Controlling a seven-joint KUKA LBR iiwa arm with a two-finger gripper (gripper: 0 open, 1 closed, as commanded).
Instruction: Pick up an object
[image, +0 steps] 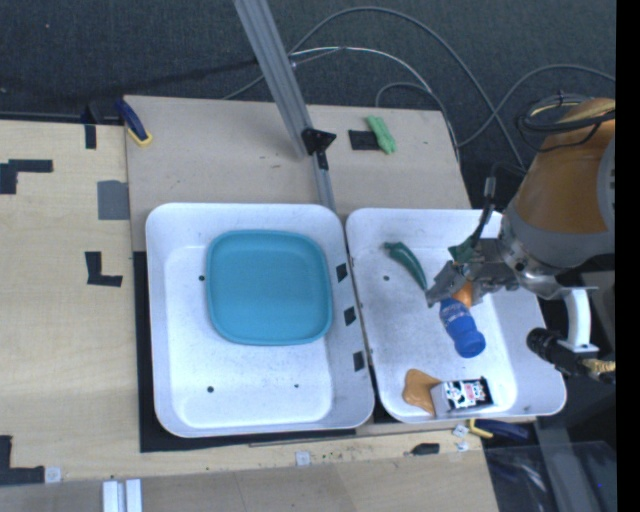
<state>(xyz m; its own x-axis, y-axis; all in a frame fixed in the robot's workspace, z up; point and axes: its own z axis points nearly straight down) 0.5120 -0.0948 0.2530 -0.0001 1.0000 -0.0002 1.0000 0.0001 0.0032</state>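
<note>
In the right bin (520, 400), a blue bottle (464, 330) with an orange end lies at a slant. The orange end sits right under my gripper (452, 287), which hangs low over the middle of the bin and touches or nearly touches the bottle. A dark green curved object (405, 258) lies to the gripper's upper left. An orange-tan piece (421, 390) and a black-and-white packet (467, 393) rest near the bin's front edge.
The left bin (175, 380) holds a teal square plate (268, 287). A grey pole (285, 80) slants down to the bins' back edge. A green clip (381, 134) and a blue-yellow clip (135, 122) lie on the bench behind the bins.
</note>
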